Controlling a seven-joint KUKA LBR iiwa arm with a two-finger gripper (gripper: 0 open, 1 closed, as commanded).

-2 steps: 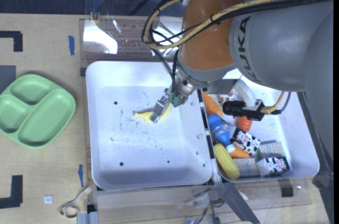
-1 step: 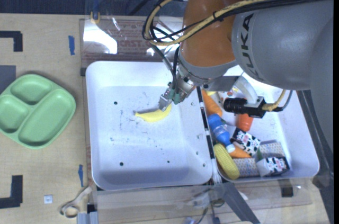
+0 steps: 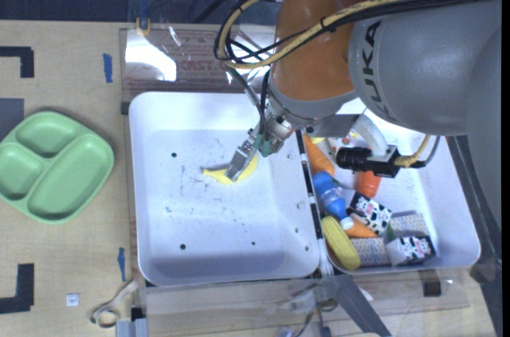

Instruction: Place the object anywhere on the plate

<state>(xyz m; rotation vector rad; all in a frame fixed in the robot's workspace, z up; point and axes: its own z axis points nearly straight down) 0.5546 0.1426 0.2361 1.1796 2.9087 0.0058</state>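
**Down low: gripper on a yellow piece in the left bin**

Nearest us, we see the right bin crowded along its front with a corn cob, two black-and-white cow-patterned blocks and a blue bottle, with orange pieces just behind. Beside it, in the left bin, the gripper is lowered onto a yellow object lying on the white floor; its fingers are clenched around the yellow object's right end. Off to the left, on the wooden bench, sits the green plate with three compartments, well apart from the object. Farthest back, the grey arm looms.
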